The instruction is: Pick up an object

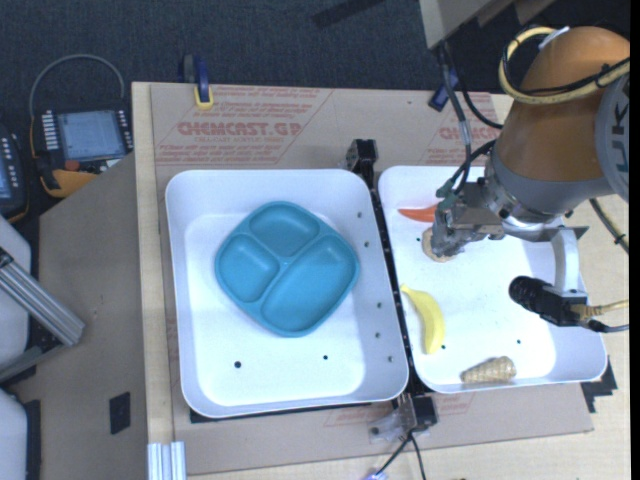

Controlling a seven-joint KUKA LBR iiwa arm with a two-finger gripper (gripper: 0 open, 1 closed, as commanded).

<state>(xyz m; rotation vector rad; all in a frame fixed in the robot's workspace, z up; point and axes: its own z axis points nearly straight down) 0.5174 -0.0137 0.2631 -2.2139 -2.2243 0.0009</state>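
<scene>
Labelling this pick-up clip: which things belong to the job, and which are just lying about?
Likely in play: end effector; tan rounded lump at its tip; orange tapered piece; yellow banana; tan cone-shaped piece, all in the right white bin.
Lying about: blue divided plastic plate in the left white bin; small grey screen unit off the bench.

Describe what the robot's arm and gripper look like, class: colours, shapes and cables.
The arm is thick and rounded, with a broad orange band above a grey wrist. Thin black cables and a pale yellow loop run beside it. The gripper is small, boxy, grey metal.
</scene>
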